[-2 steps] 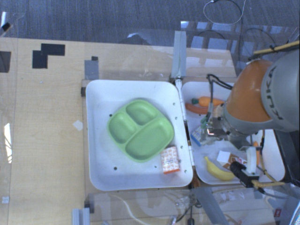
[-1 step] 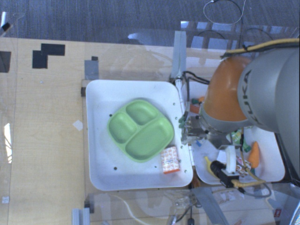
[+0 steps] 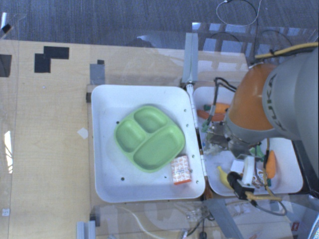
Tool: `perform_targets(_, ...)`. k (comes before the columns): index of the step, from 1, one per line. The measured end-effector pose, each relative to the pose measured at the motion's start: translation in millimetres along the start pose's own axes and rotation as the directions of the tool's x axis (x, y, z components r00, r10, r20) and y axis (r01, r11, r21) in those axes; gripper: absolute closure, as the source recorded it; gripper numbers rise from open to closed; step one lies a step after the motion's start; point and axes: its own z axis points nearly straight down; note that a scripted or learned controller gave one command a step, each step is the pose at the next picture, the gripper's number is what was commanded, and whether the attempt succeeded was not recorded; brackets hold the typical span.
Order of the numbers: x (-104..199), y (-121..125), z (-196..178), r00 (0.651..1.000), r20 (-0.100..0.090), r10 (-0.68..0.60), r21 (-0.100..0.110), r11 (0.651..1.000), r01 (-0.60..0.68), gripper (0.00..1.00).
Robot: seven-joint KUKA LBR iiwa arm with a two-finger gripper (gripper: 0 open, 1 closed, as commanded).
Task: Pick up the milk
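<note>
Although the arm [image 3: 279, 98] hangs low over the right bin [image 3: 294, 180], the task seems not yet begun. In the left bin [image 3: 99, 148] lies a green divided plate [image 3: 149, 138], and just beside its lower right corner lies the milk [image 3: 181, 170], a small carton, untouched. Whether the jaws are wide or narrow I cannot tell.

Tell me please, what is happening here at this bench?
A grey and orange robot arm reaches in from the right and hangs over the right bin, among small items such as a carrot and a banana. The left bin holds a green divided plate with a small carton lying beside it.
</note>
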Motion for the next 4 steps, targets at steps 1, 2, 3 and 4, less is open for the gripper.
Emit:
perform_targets(1,68,-11,-76,0.984,0.000,-0.180,-0.003,0.984,0.180,1.00)
perform_targets(2,112,-19,-48,0.961,0.000,-0.277,0.000,0.961,0.277,1.00)
perform_targets(3,36,-5,-19,0.880,0.001,-0.476,-0.003,0.880,0.476,1.00)
perform_targets(4,89,-15,-29,0.741,0.000,-0.671,-0.003,0.741,0.671,1.00)
